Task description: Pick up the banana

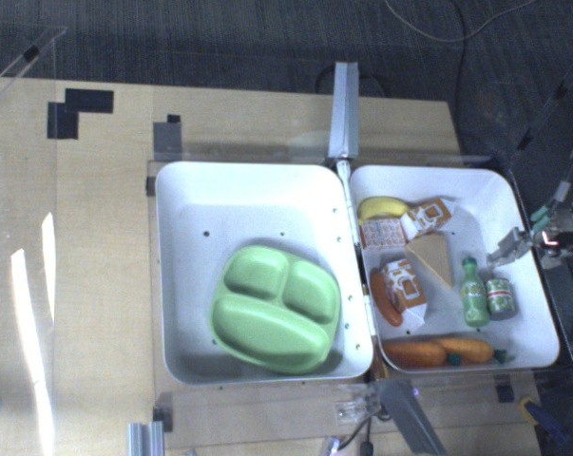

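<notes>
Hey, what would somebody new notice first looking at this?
Probably the big green divided plate lying alone in the left bin. Then the right bin, crowded with food items: a banana at its far left corner and a carrot along its near wall.

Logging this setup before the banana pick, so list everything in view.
Shallow white plastic bins: two, white, side by side on the bench.
Green divided plastic plate: one, green, left bin.
Yellow banana: one, yellow, right bin's far left corner.
Small printed cartons: about three, orange-white, right bin's left half.
Tan wedge: one, tan, right bin centre.
Green plastic bottle: one, green, right bin.
Small green can: one, beside the bottle.
Orange carrots: two, right bin's near edge.
Gripper: one, grey, over right bin's right rim.
</notes>
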`<state>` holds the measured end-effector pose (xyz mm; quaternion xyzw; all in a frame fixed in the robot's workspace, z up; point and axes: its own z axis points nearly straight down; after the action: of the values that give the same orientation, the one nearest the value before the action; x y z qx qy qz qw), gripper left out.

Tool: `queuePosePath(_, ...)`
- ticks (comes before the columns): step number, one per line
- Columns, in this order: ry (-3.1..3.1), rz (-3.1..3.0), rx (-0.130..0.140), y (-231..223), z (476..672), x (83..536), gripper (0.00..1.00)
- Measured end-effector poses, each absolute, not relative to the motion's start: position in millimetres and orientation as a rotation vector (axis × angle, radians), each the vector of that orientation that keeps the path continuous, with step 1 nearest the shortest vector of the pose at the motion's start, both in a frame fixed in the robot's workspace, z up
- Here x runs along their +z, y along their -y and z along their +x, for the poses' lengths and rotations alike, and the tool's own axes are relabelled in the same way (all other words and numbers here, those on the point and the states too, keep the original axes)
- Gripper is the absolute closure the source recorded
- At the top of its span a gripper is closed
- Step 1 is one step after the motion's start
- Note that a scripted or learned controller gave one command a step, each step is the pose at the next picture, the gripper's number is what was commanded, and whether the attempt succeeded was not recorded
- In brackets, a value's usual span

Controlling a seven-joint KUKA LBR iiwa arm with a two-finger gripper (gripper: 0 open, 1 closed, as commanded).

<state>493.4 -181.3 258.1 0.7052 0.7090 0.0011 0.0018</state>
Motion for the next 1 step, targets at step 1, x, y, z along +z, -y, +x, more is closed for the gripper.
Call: queuePosePath(1,-2.333,2.098,0.005,134.6,566.6,198.4,0.0)
